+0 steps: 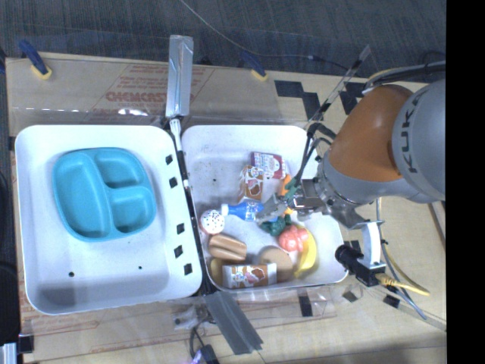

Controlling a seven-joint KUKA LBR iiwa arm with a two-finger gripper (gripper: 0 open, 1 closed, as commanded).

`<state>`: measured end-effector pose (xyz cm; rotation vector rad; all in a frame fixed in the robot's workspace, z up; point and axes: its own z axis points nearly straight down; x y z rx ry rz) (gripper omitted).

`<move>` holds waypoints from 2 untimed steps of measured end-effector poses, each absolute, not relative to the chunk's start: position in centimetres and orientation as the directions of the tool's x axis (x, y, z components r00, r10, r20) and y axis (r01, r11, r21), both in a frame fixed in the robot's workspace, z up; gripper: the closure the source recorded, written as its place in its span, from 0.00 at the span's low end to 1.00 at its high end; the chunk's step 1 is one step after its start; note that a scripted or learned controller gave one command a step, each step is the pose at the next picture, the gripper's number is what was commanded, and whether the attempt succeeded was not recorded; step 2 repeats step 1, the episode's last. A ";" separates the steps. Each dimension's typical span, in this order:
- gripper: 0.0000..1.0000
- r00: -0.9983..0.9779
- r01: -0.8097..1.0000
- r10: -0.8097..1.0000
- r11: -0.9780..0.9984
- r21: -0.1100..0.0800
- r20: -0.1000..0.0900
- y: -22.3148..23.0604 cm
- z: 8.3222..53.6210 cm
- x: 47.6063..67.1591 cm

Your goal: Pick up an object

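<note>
The pincer (pixel 282 203) is down in the right bin (pixel 227 146), among the small items; whether it is released or clenched I cannot tell. A peach-coloured fruit (pixel 294 239) and a banana (pixel 307 256) lie just below it, a hot dog (pixel 227 246) and a printed box (pixel 248 275) further down-left. A snack packet (pixel 265 164) sits above. Well left, the other bin (pixel 45 279) carries a blue divided tray (pixel 104 190). Both bins rest on a tan table (pixel 114 332); dark carpet (pixel 91 10) lies beyond.

Bench (pixel 91 78) — two white bins (pixel 45 294)
</note>
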<state>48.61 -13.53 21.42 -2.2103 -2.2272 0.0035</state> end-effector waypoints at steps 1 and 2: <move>0.00 0.130 0.992 0.992 -0.130 0.007 0.001 -11.9 10.2 48.3; 0.00 0.130 0.992 0.992 -0.130 0.007 0.001 -11.9 10.2 48.3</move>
